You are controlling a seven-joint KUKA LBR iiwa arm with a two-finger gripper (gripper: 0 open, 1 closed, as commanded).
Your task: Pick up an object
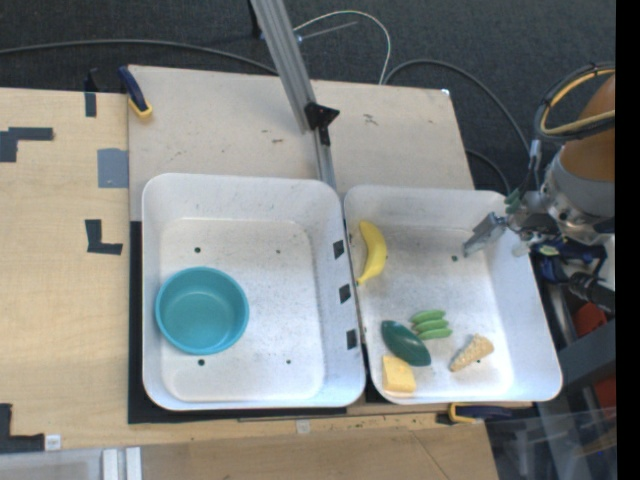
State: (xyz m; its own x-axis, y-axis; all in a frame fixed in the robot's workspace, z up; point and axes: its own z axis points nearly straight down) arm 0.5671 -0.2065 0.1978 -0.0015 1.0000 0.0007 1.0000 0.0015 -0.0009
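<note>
the banana [372, 251] lies at the left side of the right bin [520, 298]. nearer the front sit a green pea pod [432, 324], a dark green leaf [405, 343], a yellow block [398, 375] and a tan cone [471, 352]. the pincer [487, 233] hangs over the bin's far right part, holding nothing; i cannot tell how it stands. a blue bowl [201, 310] sits in the left bin [240, 198].

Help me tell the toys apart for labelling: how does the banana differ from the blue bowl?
The banana is yellow, slim and curved; the blue bowl is teal, round and hollow. The banana lies in the right bin near its left wall, while the blue bowl sits upright in the left bin, toward its front left corner. The bowl looks clearly bigger. Both rest on a bin floor, away from the pincer.
</note>
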